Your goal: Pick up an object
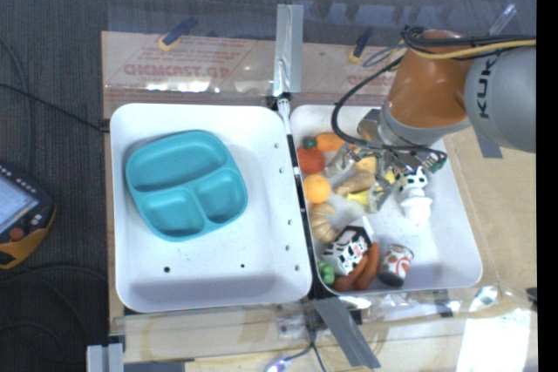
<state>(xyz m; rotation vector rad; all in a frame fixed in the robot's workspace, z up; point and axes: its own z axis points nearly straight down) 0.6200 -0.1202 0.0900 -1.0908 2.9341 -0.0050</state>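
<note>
My gripper [364,176] hangs low over the toy pile in the right bin [453,248], under the orange wrist band. Its fingers [343,159] stand open, straddling a tan and yellow piece [356,180], without lifting it. Around it lie a red tomato [309,160], an orange ball [316,188], an orange piece [330,141] and a white figure [417,198]. Nearer the front sit a bread roll [323,219], a black-and-white cow toy [350,252], a red sausage [367,267] and a small red-and-white can [398,260]. The wrist hides the back of the pile.
The left bin [261,266] holds a teal divided plate [184,183]. A metal divider post [288,39] stands between the bins at the back. Black cables [366,87] loop off the wrist. A hand-held controller [17,218] lies on the floor at far left.
</note>
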